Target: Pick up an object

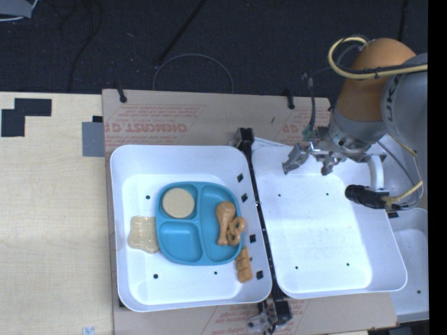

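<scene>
A blue divided tray (187, 246) is seen in the left white bin (133, 162). A round tan disc (177, 202) is held in the tray's upper-left compartment. A tan drumstick-shaped piece (225, 220) is laid in the right compartment, with a pretzel-shaped piece (237, 229) touching it on its right side. The tray's lower-left compartment holds nothing visible. A pale bread-slice shape (143, 234) is found on the bin floor, touching the tray's left edge. A small orange-brown ridged piece (243, 265) is located on the bin floor just beside the tray's lower-right corner.

The right white bin (377, 278) is set against the left one, with a black divider strip (257, 215) between them.

The gripper (312, 160) is positioned over the upper edge of the right bin, well apart from every object. Its fingers (294, 158) are seen spread apart, with nothing between them. The grey arm with its orange band (377, 75) is observed entering from the right.
</scene>
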